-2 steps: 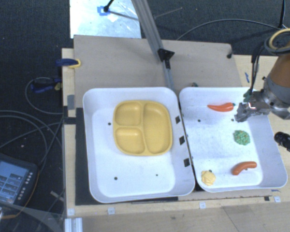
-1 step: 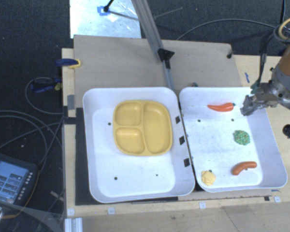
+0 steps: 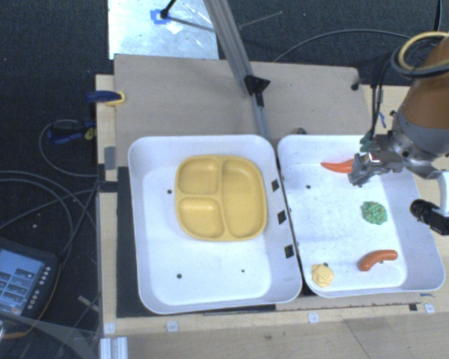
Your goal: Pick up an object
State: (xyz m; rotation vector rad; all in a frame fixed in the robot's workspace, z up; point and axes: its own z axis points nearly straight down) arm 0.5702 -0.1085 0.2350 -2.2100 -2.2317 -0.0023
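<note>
**Gripper down beside the carrot, nothing lifted yet**

While the arm (image 3: 434,88) reached in from three o'clock, the gripper (image 3: 361,170) sat low over the right bin (image 3: 337,200), at about twelve o'clock of that bin's floor. Its dark tip was right against the thick end of the carrot (image 3: 335,166), which lay with its point toward nine o'clock. From where I stood I could not tell whether the claw was spread or pressed together, or whether it had the carrot at all; the carrot looked to be lying flat on the bin floor, so I judged the pick not yet made.

Everything else seemed untouched. The green lump (image 3: 373,213) lay at the bin's centre, just toward five o'clock of the gripper. The sausage (image 3: 377,259) rested toward five o'clock of the bin, and the yellow piece (image 3: 323,275) sat in the seven o'clock corner. In the left bin (image 3: 157,275) the yellow plate (image 3: 221,198) lay alone, a little toward twelve o'clock of centre.

What remained, by my reckoning, was the whole of the job: closing on something and raising it clear.

Much was hard to read. The wrist hid the carrot's thick end, so contact there was a guess. The arm's upper part ran out past three o'clock. The yellow piece was too small to name.
</note>
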